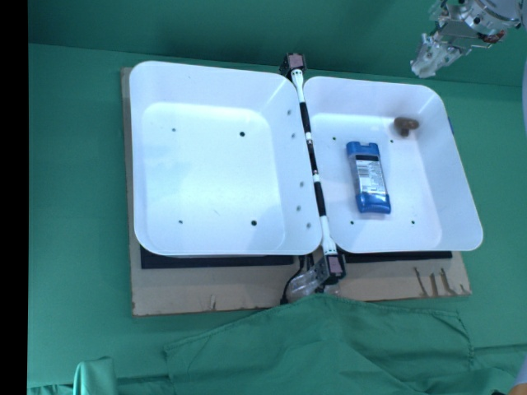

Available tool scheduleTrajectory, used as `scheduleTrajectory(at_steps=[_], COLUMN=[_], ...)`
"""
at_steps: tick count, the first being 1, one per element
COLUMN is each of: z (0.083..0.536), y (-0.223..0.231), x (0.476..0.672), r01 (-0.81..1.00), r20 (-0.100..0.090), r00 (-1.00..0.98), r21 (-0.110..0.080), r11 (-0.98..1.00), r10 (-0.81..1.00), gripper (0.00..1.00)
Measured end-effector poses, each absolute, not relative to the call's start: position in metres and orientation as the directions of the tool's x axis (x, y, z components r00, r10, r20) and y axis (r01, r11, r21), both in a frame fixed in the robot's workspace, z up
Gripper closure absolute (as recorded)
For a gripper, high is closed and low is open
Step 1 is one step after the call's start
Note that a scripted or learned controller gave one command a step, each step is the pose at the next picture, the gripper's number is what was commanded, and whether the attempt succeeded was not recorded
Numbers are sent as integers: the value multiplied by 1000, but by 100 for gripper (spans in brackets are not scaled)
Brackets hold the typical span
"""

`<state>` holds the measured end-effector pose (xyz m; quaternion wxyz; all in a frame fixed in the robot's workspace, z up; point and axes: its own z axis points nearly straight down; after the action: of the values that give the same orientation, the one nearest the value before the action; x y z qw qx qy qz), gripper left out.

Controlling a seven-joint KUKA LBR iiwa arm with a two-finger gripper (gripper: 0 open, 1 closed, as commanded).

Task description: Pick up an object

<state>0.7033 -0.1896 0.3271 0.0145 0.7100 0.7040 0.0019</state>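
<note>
A blue packet [368, 177] with a white label lies flat in the middle of the right bin [461, 212], its long side running front to back. A small brown lump [405, 125] rests near that bin's back right corner. My gripper [430, 60] hangs high at the upper right, above and just behind the right bin's back rim, apart from both objects. Nothing shows between its fingers.
The left bin [165, 89] stands beside the right one, with a black-and-white rod [311, 159] running along the seam between them. Both bins sit on a cardboard sheet [165, 295] over green cloth. A fold of green fabric [329, 344] lies along the front.
</note>
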Motion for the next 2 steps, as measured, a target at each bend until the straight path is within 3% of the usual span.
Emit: scheduleTrajectory(at_steps=[1, 2], z=[263, 267], y=[-148, -150], x=[635, 638], r01=[1000, 1000], r20=[1, -2], r00=[3, 3], r21=[-5, 4], r11=[-3, -3], r10=[1000, 1000], gripper=[100, 0])
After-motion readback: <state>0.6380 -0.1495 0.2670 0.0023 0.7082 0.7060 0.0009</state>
